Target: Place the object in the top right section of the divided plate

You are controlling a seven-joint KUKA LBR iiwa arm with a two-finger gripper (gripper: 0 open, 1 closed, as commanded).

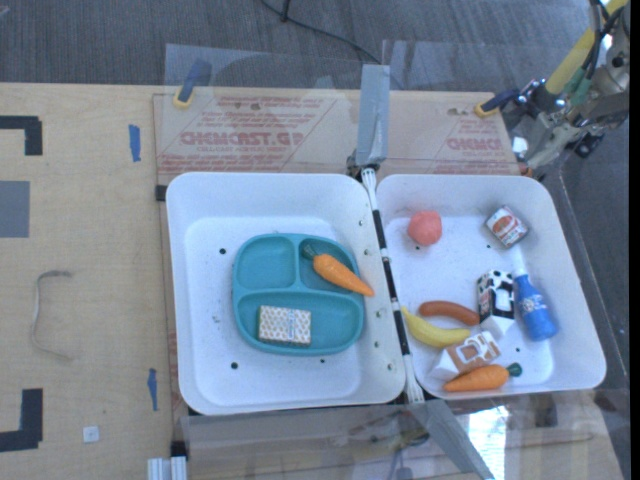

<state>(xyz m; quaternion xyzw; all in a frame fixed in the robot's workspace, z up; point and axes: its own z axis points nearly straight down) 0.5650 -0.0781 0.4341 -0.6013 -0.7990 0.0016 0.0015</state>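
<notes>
Camera view, arm: the grey arm's end (575, 118) sits in the upper right of the frame, above the far right corner of the right bin (585, 298), over the bench and not over either bin's floor.
Gripper (553, 138): too small and cluttered to read; whether it is apart or together cannot be told, and nothing shows in its hold.
Task's thing: most likely the carrot (342, 274), which lies in the top right section of the teal divided plate (250, 288) in the left bin (200, 228).
Long axis: the carrot runs from its green top at upper left to its point at lower right, and the point reaches the plate's right rim.
Key relation: the carrot lies well apart from the gripper, down and to the left across the right bin.
Other plate content: a cracker (285, 325) rests in the bottom section.
Judgement: the placement looks done, though the carrot sits close to the rim.
</notes>
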